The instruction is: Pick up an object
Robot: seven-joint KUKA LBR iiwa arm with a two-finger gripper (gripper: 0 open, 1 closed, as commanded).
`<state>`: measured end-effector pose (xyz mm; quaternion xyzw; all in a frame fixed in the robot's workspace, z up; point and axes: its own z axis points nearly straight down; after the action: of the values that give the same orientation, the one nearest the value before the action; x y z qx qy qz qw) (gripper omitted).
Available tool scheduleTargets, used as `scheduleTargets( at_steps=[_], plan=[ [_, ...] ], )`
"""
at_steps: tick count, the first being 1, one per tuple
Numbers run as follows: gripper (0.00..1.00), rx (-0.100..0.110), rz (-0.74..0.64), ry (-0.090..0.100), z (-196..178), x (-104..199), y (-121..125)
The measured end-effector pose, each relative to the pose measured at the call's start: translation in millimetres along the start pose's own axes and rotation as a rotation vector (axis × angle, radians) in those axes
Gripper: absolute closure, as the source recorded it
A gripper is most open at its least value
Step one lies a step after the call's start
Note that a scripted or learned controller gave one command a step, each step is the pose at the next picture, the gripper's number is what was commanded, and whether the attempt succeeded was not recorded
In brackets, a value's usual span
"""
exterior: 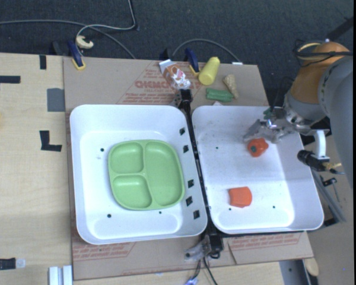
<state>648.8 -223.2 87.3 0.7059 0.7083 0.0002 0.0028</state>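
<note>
A small red-orange object (257,148) lies in the right bin (225,123), toward its upper right. My gripper (256,135) reaches in from the right and hangs directly over this object, close to or touching its top. A second item, an orange block (240,196), rests lower in the same bin, well apart from the gripper. The arm's grey wrist with its orange band (311,82) stands beyond the bin's right rim.
The left bin (89,129) holds a green divided plate (146,174). Behind the bins on the cardboard lie a yellow cylinder (209,70), a green piece (218,95), a tan piece (230,85) and a small wrapped item (175,74).
</note>
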Motion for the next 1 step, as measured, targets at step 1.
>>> scheduleTargets(
  at_steps=[1],
  plan=[
    [0.00,0.001,0.002,0.002,0.1,56.3,-34.7]
  ],
)
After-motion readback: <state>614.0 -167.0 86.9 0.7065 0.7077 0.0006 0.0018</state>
